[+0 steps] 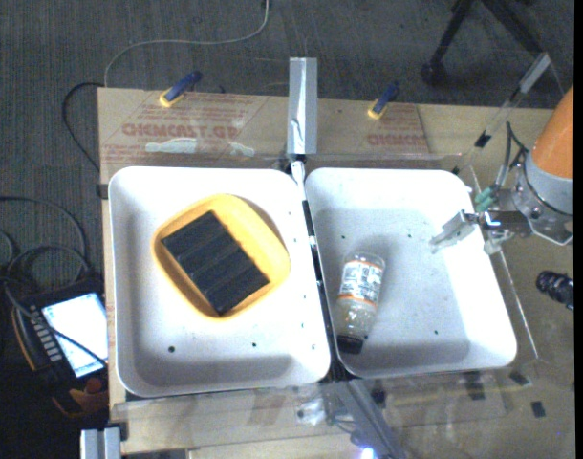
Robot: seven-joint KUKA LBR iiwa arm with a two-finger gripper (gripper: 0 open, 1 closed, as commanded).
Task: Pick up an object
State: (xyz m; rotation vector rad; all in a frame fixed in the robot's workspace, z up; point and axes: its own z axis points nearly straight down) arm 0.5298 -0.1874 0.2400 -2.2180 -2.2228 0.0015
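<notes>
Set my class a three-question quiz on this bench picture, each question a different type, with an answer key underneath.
1. True or false: the clear bottle lies on its side in the right bin.
2. Which bin holds the yellow dish with the black ridged block? A) left bin B) right bin
3. Fill in: the gripper is above the right bin's ____ part, apart from the bottle.

Key: 1 true; 2 A, the left bin; 3 upper right.
</notes>
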